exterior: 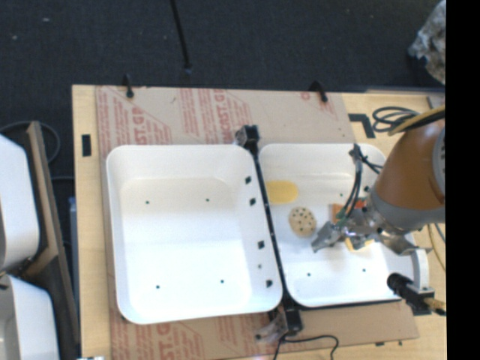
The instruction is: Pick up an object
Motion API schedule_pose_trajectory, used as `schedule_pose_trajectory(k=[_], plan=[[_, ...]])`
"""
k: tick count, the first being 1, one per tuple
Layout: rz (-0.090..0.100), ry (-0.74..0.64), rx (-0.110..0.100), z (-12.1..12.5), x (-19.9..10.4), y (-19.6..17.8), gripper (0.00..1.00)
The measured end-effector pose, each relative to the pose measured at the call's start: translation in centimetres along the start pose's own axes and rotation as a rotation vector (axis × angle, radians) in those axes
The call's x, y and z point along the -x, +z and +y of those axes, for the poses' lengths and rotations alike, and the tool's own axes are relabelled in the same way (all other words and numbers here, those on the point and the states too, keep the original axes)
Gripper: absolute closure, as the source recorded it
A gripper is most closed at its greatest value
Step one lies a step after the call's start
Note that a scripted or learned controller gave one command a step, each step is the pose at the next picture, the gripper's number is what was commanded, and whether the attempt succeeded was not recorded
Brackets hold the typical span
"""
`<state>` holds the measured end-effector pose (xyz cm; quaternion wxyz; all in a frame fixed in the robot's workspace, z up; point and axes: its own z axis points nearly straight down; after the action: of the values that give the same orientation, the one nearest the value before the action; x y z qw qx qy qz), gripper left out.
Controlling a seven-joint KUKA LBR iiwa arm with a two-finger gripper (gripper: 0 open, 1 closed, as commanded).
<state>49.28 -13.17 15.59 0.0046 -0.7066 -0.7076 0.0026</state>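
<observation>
End effector (330, 238) low in right bin (315, 287), finger spread cannot tell. Just beside it: tan round disc (302, 220), dark-speckled. Yellow flat oval (281, 192) near divider.

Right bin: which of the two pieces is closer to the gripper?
The tan dotted round piece. It lies just left of the gripper; the plain yellow piece sits farther up, by the divider between the bins.
</observation>
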Motion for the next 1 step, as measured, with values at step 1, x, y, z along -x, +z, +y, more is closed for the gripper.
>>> schedule_pose_trajectory(k=[1], plan=[[-0.001,-0.002,0.006,8.00,-3.64,5.69,0.00]])
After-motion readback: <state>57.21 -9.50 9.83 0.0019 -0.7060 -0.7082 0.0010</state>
